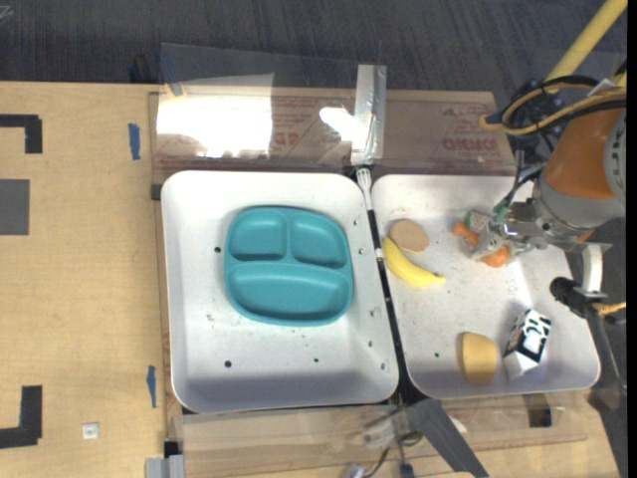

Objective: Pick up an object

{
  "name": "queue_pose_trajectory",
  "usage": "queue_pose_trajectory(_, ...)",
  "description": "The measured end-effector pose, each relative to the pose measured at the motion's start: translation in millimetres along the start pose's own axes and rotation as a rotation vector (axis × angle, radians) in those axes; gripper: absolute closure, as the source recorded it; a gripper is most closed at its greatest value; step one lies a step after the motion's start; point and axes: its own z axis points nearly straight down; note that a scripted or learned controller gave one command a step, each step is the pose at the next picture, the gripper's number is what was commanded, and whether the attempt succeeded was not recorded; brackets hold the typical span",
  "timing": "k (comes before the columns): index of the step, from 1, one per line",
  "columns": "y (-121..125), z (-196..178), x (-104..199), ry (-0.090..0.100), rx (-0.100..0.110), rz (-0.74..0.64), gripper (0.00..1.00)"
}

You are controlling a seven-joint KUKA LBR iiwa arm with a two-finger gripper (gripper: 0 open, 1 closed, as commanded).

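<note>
The hand [490,239] is low in the right bin [438,361], near its back right corner, at a small orange object [464,231]; whether it grips is unclear. A banana [410,268] and tan piece [408,235] lie by the bin's left wall, a teal tray [289,265] in the left bin [189,347].

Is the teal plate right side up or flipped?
Right side up: the teal plate shows its three compartments facing up, flat in the left bin.

Dark grey carpet floor [299,8] up top, light plywood tabletop [80,267] with black tape marks [28,132], bits of blue tape [133,140], glare on clear plastic sheet [229,118].
</note>
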Motion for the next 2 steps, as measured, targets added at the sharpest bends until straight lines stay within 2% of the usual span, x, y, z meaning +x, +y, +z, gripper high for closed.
queue_pose_trajectory(1, 56.9, 10.0, 7.2, 0.002, 0.048, 0.1, 1.0)
queue_pose_trajectory(2, 34.4, -81.8, 84.2, 0.003, 0.005, 0.242, 1.0)
